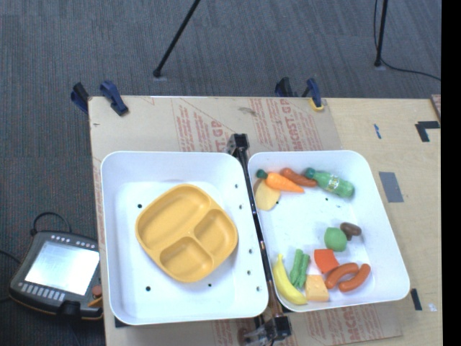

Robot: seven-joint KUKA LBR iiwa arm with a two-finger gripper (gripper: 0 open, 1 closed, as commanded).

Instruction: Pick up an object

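A view from above and at a slant looks down on a wooden counter (360, 125) carrying two shallow white bins side by side; the pincer's state cannot be told here. The right bin (374, 193) holds a scatter of toy foods. Along its far edge lie an orange carrot (281, 184), a reddish pepper (297, 177) touching it, and a green bottle (331, 183) on its side. A pale yellow piece (266, 197) rests just below the carrot. Nearer the middle sit a round green fruit (335, 238) and a small brown piece (351, 230) beside it. At the near edge cluster a yellow banana (285, 282), green beans (299, 267), an orange-red block (325, 260), a pale orange wedge (317, 288) and two sausages (348, 276). The left bin (115, 186) holds a yellow divided plate (186, 232). A handheld control pendant (57, 274) lies on the grey carpet at far left.
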